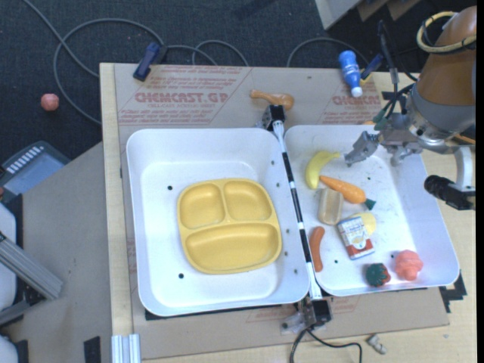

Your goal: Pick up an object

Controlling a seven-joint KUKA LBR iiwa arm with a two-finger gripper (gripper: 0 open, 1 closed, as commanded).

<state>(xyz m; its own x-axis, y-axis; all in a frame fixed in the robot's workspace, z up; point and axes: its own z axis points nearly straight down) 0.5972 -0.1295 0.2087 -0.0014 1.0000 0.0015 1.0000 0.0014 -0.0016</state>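
Note:
My gripper (380,151) hangs over the far part of the right bin (431,218), its two fingers spread open with nothing between them. Just left of it and below lie a yellow banana (318,167) and an orange carrot (345,190). Nearer the front are a beige block (329,207), a small red-and-white carton (355,234), a red sausage (316,248), a green-and-red toy (377,274) and a pink peach (408,265). All of them rest on the bin floor, apart from the gripper.
The left bin (151,172) holds a yellow divided plate (227,225). A black divider clip (295,203) runs between the bins. Behind them on the board lie a blue bottle (349,70), a brown tool (272,97) and a blue clamp (147,60). Cables cross the dark floor.

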